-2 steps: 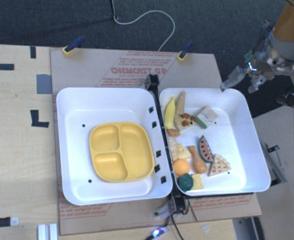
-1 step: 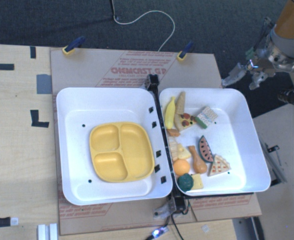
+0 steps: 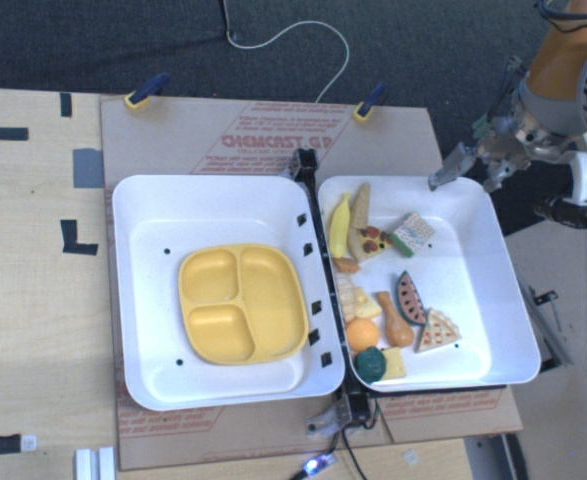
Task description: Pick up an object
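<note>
We see the gripper (image 3: pixel 470 168) spread open over the right bin's (image 3: pixel 493 268) far corner. It pinches nothing; the toy food (image 3: pixel 388 298) lies below

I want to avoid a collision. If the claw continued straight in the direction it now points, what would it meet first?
The claw points down-left over the right bin's far right corner. Going straight on, it would probably first meet the bare white floor of that bin, short of the small green-and-white block. Depth is unclear from this slanted view.

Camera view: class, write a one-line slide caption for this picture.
Gripper poised above the far rim of the right bin of toy food; yellow divided plate sits in the left bin.
</note>
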`<act>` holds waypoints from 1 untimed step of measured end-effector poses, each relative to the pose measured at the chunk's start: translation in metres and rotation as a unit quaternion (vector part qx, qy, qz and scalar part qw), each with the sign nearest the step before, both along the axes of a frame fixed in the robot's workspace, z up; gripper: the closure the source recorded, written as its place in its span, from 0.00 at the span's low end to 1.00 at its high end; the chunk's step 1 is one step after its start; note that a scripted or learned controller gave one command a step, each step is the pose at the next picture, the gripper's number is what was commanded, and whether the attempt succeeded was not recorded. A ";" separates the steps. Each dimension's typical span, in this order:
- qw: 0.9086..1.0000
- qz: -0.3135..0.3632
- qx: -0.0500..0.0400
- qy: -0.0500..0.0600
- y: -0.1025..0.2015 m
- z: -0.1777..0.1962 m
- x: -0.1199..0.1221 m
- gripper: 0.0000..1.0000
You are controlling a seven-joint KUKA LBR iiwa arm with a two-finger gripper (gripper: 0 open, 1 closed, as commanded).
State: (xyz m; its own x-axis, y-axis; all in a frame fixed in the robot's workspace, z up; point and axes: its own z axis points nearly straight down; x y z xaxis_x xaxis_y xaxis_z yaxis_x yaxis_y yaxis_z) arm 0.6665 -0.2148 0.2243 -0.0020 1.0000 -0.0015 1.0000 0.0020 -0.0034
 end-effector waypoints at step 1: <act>1.000 0.000 0.000 0.001 0.002 -0.065 -0.001 0.00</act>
